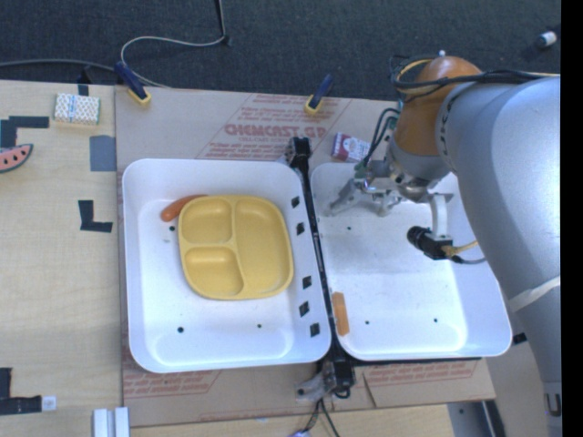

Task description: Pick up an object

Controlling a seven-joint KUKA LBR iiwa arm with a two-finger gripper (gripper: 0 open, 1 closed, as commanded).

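Objects to pick lie in both white bins. In the left bin point(146, 271) a yellow divided tray point(237, 247) with three compartments sits a little toward the far side of the middle, and an orange sausage-shaped piece point(173, 208) pokes out from under or just beside its far left corner, touching it as far as I can judge. In the right bin point(474, 317) a small orange stick point(340, 313) lies along the left wall, toward the near end, close to the divider where the two bins meet.

My gripper point(373, 195) hangs over the far part of the right bin, near its left side, well apart from the orange stick and from the tray. From this slant I cannot tell how the gripper is set, and I see nothing between its tips. My orange band point(428, 116) and grey arm point(510, 162) come in from the right, covering the right bin's far right corner.

Beyond the bins, on the cardboard sheet point(264, 130), a small red-and-white packet point(347, 146) lies near my wrist, and two blue-and-yellow clamps point(133, 83) grip the sheet's far edge.
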